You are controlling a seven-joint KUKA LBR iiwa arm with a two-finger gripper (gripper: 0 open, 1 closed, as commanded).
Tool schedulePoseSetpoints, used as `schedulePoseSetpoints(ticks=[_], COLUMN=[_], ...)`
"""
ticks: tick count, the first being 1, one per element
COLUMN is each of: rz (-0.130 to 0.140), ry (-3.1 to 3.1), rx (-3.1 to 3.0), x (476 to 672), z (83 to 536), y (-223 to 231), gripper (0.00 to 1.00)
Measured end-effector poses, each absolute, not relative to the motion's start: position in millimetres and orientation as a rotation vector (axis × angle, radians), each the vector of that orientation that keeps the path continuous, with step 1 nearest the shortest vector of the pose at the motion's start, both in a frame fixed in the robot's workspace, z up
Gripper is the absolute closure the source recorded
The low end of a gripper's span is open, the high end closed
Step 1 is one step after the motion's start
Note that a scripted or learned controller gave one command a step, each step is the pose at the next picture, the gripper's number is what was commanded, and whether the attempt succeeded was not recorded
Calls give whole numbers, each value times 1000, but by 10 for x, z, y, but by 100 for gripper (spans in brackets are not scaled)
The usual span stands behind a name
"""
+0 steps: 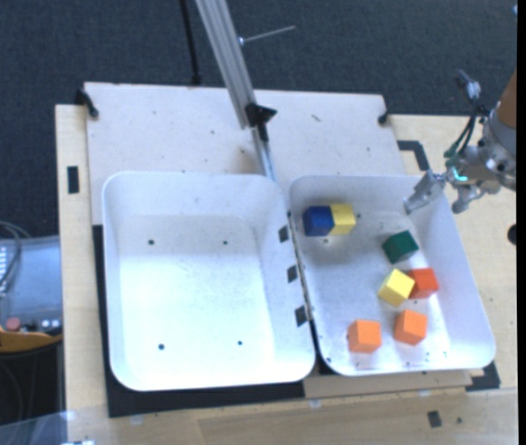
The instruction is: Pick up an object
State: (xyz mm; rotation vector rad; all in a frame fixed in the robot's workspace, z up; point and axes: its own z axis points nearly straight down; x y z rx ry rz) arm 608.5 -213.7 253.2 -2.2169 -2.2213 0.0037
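The right bin (467, 276) holds several cubes. A blue cube (317, 221) touches a yellow cube (342, 218) near the bin's back left. A green cube (400, 246) lies mid-bin. Below it a second yellow cube (396, 286) leans against a red-orange cube (424, 282). Two orange cubes (365, 336) (410, 326) sit near the front wall. My gripper (442, 197) hangs over the bin's back right corner, up and to the right of the green cube. It is open, its fingers are spread, and nothing is between them.
The left bin (114, 248) stands beside the right one, the two walls meeting at mid-view. A slanted metal strut (230, 54) rises from the back of the bench. Cables and a grey box (26, 286) lie off the bench at the left.
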Motion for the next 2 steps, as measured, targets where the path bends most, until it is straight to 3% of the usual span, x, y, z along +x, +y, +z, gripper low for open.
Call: schedulePoseSetpoints(ticks=[1, 2], rz=[3, 5], ry=[-2227, -2223], rx=[-2218, -2217], x=[6092, 6041], z=[2562, 2084], y=[-2141, -2069], gripper=[0, 0])
